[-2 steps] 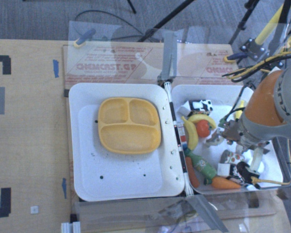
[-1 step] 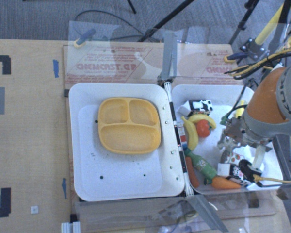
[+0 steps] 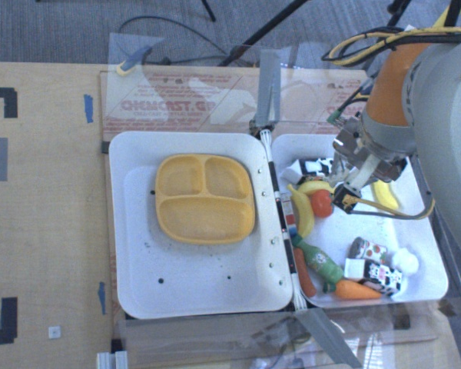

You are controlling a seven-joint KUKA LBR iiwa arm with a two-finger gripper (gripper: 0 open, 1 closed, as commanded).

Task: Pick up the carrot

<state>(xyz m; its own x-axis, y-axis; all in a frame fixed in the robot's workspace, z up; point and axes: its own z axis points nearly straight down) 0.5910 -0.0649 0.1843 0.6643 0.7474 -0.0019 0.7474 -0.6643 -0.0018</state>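
Observation:
The carrot (image 3: 359, 289) is orange and lies flat near the front edge of the right bin (image 3: 434, 283), its thick end next to a green toy (image 3: 320, 260). My gripper (image 3: 347, 177) hangs over the middle back of the same bin, well behind the carrot and apart from it. It is just right of a red tomato (image 3: 321, 203) and a yellow banana (image 3: 303, 207). Nothing can be seen held in it.
A yellow divided plate (image 3: 205, 198) lies in the left bin (image 3: 131, 267). The right bin also holds a reddish stick-shaped toy (image 3: 303, 274) along its left wall, a second yellow piece (image 3: 385, 194), black-and-white toys (image 3: 385, 275), a small can (image 3: 366, 247) and a white ball (image 3: 406, 261).

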